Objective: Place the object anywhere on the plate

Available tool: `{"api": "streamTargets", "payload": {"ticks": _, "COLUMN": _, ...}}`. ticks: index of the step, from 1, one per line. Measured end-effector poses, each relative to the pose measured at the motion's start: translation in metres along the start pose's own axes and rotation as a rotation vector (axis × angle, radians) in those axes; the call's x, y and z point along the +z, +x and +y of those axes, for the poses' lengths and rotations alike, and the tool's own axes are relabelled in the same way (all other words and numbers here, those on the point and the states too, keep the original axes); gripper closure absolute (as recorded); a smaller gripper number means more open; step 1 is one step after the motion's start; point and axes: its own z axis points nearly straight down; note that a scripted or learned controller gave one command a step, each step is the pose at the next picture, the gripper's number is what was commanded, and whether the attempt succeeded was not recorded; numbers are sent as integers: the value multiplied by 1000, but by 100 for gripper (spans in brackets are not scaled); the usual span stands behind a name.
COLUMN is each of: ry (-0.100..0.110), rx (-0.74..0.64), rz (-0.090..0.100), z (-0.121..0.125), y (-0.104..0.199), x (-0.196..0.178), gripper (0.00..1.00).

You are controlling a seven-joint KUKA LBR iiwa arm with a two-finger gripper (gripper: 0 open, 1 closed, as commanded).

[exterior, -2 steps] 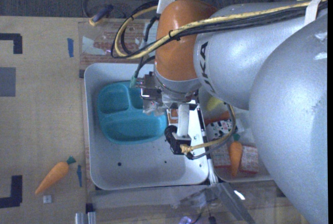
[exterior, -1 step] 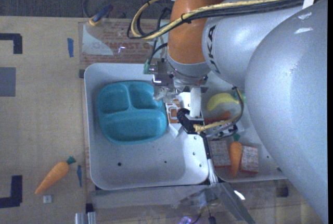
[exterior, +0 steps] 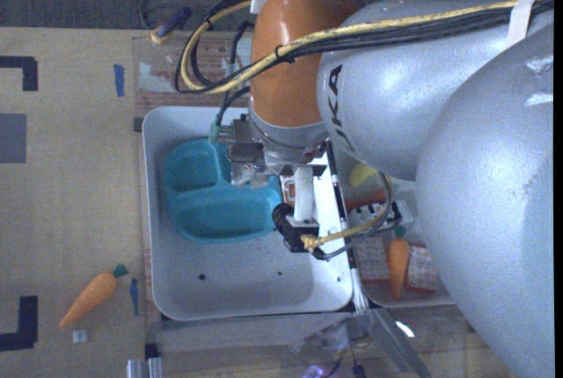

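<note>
Camera view | arm [exterior: 396,77] reaches from right | wrist over blue plate [exterior: 211,192]

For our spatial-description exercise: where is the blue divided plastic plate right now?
The blue divided plastic plate lies in the left white bin, toward its upper left, partly under the grey arm's wrist.

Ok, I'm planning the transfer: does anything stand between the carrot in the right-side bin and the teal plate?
The carrot lies in one bin, the teal plate in the other, so the bins' adjoining walls stand between them. The gripper hangs over the plate's near edge. Nothing else visible.
</note>
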Motion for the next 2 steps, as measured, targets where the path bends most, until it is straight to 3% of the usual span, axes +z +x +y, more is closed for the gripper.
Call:
{"api": "streamTargets", "payload": {"ticks": 1, "ry": 0, "rx": 0, "rz": 0, "z": 0, "y": 0, "x": 0, "gripper": 0}}
{"api": "streamTargets", "payload": {"ticks": 2, "ry": -1, "rx": -2, "rz": 0, "z": 0, "y": 1, "x": -10, "gripper": 100}}
